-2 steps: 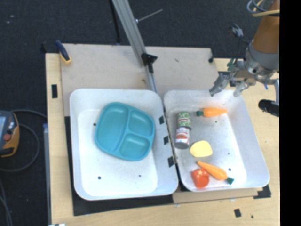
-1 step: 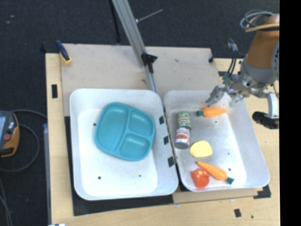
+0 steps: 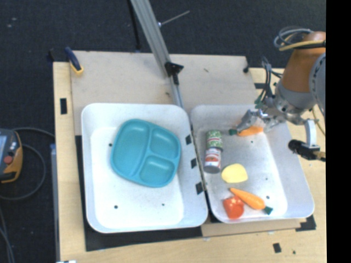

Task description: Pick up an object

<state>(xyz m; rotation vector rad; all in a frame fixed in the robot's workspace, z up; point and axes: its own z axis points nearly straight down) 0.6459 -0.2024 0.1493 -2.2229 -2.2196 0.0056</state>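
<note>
Across the bench (image 3: 126, 78) sit two shallow white bins side by side. Taking the spice jar (image 3: 213, 151) as my landmark: it lies on its side in the right bin (image 3: 285, 169), near that bin's left wall, its long axis running toward and away from the camera. Well to the jar's left, in the left bin (image 3: 98, 201), rests a blue divided plate (image 3: 146, 153), flat and alone there. Just below and right of the jar is a yellow lemon-like piece (image 3: 234, 173). Further below the jar, near the bin's front edge, lie a red tomato-like piece (image 3: 233, 207) and, just beside it, a carrot (image 3: 249, 198) slanting from upper left down to lower right, green end at the lower right.

Up and to the right of the jar, my pincer (image 3: 253, 119) reaches over the right bin's far part. A second small carrot (image 3: 250, 130) sits right at my fingertips (its orange body runs nearly left to right, green tip pointing left toward the jar). Whether my fingers are apart or clamped on it I cannot tell; they blur together against the carrot.
</note>
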